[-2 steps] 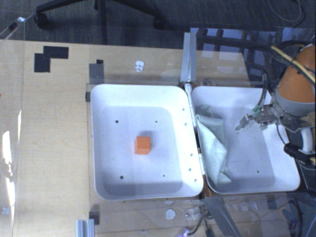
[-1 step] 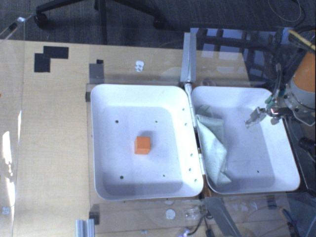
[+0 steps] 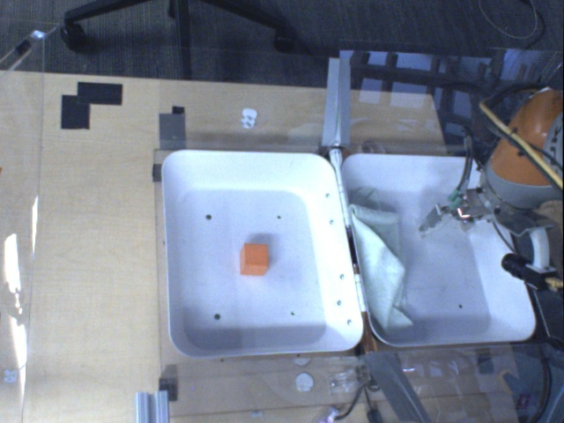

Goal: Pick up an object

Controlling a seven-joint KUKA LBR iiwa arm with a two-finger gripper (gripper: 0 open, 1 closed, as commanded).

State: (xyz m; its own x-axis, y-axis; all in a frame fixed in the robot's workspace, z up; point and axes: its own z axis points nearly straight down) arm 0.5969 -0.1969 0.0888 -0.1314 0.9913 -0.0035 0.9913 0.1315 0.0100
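I see the orange cube (image 3: pixel 255 259) sitting square in the left bin (image 3: pixel 189 324); pincer (image 3: pixel 438 218) over the right bin (image 3: pixel 511 329), grip unclear.

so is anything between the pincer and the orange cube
Yes. The pincer hangs over the right bin; the orange cube sits in the left bin. Between them lie the two bins' adjoining walls and a crumpled white cloth.
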